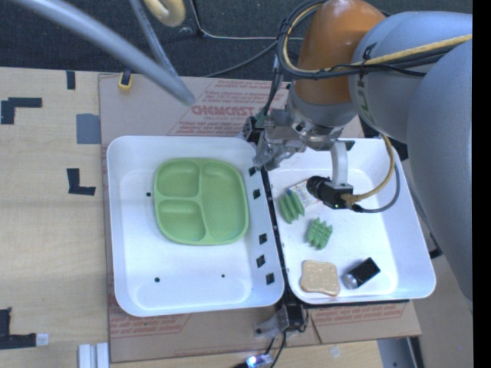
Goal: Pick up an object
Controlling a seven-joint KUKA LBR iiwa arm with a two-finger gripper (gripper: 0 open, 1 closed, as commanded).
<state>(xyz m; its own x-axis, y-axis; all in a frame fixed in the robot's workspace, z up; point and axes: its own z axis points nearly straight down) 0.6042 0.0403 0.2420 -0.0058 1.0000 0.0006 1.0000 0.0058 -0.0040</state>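
Note:
My gripper (266, 146) hangs under the orange wrist band at the far end of the divider between the two bins. In the right bin (406, 244) lie a green ridged piece (291, 205), a green spiky piece (318, 233), a slice of toast (319, 277) and a small black and silver object (361, 273). The ridged piece is the closest of these, a little in front of the gripper and to its right. I see nothing held in the gripper.
A green divided plate (201, 202) rests in the left bin (130, 244). A black connector with a yellow cable (331, 192) hangs off the wrist over the right bin. A grey pole (92, 33) crosses the upper left.

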